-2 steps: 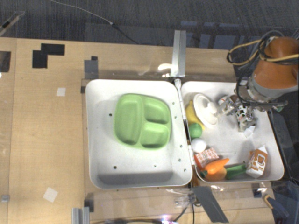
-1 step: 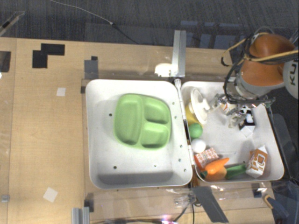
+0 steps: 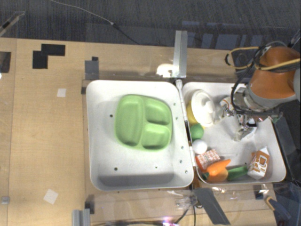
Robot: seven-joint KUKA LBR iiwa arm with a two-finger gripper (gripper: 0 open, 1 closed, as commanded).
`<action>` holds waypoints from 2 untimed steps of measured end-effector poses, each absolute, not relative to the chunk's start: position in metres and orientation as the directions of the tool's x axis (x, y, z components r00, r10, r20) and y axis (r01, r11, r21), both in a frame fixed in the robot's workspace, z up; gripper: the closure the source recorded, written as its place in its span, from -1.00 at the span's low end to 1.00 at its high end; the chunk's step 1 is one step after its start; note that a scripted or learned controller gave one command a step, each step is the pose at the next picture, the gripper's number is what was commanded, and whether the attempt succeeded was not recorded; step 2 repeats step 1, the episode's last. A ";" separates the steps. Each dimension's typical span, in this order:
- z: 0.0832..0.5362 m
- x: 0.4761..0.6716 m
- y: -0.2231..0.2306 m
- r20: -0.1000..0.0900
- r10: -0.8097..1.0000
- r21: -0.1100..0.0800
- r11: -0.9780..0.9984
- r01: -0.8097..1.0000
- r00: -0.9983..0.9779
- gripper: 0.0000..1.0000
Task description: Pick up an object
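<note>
My gripper (image 3: 235, 122) hangs low over the middle of the right bin (image 3: 275, 140), under the orange wrist band. Its two fingers stand apart, open, with bare bin floor between them. Just to its left a white cup-like object (image 3: 203, 106) lies over a yellow item (image 3: 191, 113). Along the left wall below these sit a green ball (image 3: 197, 132) and a white ball (image 3: 200, 147). At the bin's front lie a red and white packet (image 3: 207, 158), an orange carrot (image 3: 218, 169), a green cucumber (image 3: 237, 172) and a small orange and white carton (image 3: 259, 164).
The left bin (image 3: 101, 173) holds a green divided plate (image 3: 142, 121) near its middle. A metal post (image 3: 180, 55) stands behind the wall between the bins. Black cables (image 3: 244, 55) loop beside the arm at the back right.
</note>
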State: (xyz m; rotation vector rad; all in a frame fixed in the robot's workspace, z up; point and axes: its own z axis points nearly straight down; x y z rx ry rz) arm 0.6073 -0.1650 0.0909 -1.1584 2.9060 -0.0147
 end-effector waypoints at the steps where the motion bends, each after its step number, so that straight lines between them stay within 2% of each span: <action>1: 0.093 0.659 -0.115 -0.015 -0.690 -0.017 0.724 -0.690 -0.724 -1.00; 2: 0.093 0.659 -0.115 -0.015 -0.690 -0.017 0.724 -0.690 -0.724 -1.00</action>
